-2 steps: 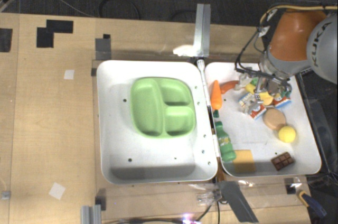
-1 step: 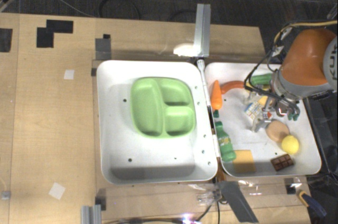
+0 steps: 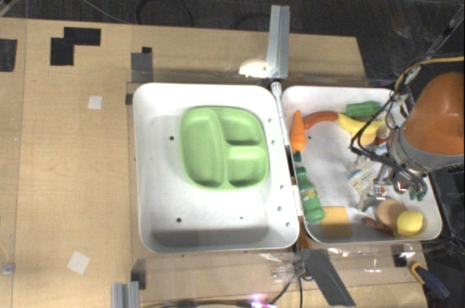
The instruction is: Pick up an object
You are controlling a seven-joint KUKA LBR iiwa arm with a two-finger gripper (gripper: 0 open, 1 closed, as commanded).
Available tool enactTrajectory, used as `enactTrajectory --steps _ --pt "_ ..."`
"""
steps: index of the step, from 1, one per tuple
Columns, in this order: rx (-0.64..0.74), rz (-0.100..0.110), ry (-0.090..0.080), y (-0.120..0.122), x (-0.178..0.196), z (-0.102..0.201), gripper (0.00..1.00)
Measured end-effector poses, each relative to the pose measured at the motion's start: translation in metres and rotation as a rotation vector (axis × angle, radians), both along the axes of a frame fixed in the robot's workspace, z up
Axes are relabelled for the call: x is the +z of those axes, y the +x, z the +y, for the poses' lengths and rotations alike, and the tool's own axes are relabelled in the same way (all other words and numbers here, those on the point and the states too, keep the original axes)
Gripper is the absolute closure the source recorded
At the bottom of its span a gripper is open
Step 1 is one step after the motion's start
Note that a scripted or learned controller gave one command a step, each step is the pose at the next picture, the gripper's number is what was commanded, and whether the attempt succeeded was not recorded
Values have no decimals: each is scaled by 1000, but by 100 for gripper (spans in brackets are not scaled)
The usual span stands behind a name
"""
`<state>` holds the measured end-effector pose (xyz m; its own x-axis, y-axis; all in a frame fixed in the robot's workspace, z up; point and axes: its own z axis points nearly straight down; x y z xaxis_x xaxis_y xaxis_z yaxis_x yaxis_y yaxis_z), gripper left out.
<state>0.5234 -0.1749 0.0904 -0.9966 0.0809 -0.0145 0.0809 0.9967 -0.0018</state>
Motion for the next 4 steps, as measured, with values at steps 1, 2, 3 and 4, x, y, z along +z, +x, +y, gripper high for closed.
enactTrajectory --steps 1,2,3,4 --pt "409 3 -5 27 7 -31 0" --pt "526 -4 -11 -21 0 -31 0" --pt "826 -5 -16 -13 1 40 0" --pt "766 -9 -11 -22 1 27 0"
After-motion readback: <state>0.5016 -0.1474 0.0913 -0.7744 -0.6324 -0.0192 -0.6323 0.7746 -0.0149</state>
